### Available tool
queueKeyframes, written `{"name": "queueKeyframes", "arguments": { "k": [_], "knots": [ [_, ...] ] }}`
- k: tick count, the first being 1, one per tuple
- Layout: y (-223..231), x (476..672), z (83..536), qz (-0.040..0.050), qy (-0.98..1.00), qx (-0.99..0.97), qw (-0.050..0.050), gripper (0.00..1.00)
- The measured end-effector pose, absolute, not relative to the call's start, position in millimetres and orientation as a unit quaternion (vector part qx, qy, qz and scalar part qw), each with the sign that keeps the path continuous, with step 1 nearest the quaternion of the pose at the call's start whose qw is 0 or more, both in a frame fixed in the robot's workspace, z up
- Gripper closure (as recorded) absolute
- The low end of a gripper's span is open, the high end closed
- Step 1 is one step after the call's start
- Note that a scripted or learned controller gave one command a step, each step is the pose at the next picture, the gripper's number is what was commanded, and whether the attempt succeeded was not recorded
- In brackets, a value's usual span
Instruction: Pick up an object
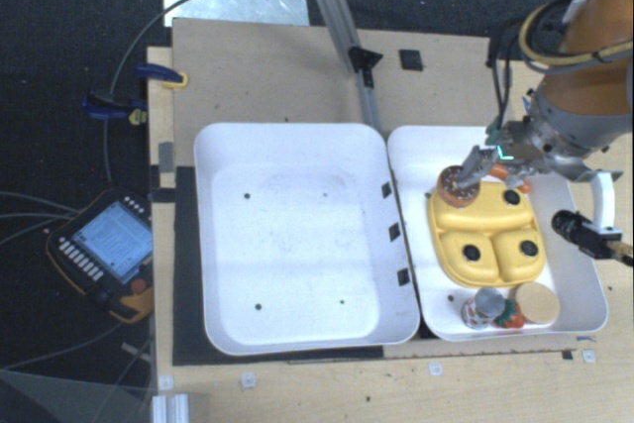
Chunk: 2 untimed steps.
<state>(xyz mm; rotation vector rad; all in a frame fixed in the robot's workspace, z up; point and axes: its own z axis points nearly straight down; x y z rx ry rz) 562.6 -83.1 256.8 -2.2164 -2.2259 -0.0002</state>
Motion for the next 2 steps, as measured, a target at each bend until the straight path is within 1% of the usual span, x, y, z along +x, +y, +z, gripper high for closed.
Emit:
{"name": "queueKeyframes", "arguments": {
  "k": [1, 2],
  "knots": [
    [-83.1, 563.1, 257.5, -0.0006, -0.709, -0.706, 0.0, 0.0],
    [-79.6, 573.0, 205.9, 0.0007, -0.708, -0.706, 0.001, 0.0]
  ]
}}
